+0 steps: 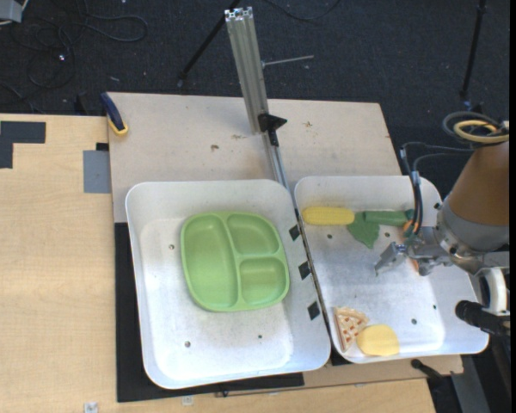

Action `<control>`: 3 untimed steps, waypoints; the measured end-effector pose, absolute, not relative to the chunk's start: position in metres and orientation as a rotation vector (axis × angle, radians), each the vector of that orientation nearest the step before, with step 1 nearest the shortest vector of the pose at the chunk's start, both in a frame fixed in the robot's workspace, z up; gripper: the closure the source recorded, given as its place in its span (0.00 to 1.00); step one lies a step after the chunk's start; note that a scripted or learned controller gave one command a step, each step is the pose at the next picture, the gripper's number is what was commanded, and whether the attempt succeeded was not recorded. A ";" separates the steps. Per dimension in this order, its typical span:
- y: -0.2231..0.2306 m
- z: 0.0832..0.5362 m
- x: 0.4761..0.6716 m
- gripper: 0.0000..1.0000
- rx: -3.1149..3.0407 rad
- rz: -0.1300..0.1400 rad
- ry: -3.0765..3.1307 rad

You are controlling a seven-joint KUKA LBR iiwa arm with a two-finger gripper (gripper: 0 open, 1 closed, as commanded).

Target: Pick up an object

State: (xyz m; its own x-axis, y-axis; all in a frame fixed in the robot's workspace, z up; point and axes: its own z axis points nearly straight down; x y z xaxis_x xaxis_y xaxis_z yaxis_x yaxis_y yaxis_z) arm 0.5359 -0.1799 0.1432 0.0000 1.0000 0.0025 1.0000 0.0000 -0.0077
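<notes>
**End effector low over the right bin**

Camera view: the end effector point(394, 256) hangs in the right bin point(430, 338); whether it is apart or together, I cannot tell. Just beyond it lie a green piece point(374, 224) and a corn cob point(328, 216). Nearer the camera sit a pizza slice point(349, 323) and a yellow lump point(378, 341). The left bin point(155, 334) holds a green divided plate point(234, 259).

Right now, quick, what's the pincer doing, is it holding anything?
Pincer: over the right bin, near the corn toy; open or shut cannot be told, nothing seen held.
</notes>
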 end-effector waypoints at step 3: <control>-0.186 0.147 0.538 1.00 -2.224 -0.001 -2.220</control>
State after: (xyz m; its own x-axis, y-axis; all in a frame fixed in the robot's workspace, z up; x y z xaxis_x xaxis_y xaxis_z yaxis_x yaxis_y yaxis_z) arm 0.5380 -0.1856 0.1473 0.0018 1.0000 -0.0005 1.0000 -0.0018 0.0011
